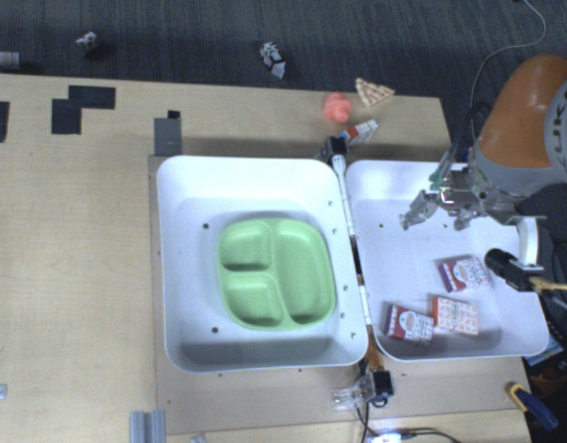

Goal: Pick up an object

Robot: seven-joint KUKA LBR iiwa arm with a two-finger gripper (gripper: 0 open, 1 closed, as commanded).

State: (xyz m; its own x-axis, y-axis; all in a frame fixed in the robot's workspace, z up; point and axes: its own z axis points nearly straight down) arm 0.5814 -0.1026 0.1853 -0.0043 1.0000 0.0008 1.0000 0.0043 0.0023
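The arm (533, 118) reaches in from the right, its orange band high over the far corner of the right bin (385, 187), wrist bent down and leftward. The gripper (436, 209) hangs over the bare upper part of that bin with its fingers (415, 214) spread apart, nothing between them. Three small cartons lie nearer the camera than the fingers: one red-and-white carton (464, 273) just below them, an orange carton (456, 316) further on, and a red carton (409, 323) beside it. Well left of the fingers, the left bin (182, 247) holds a green divided plate (276, 272).
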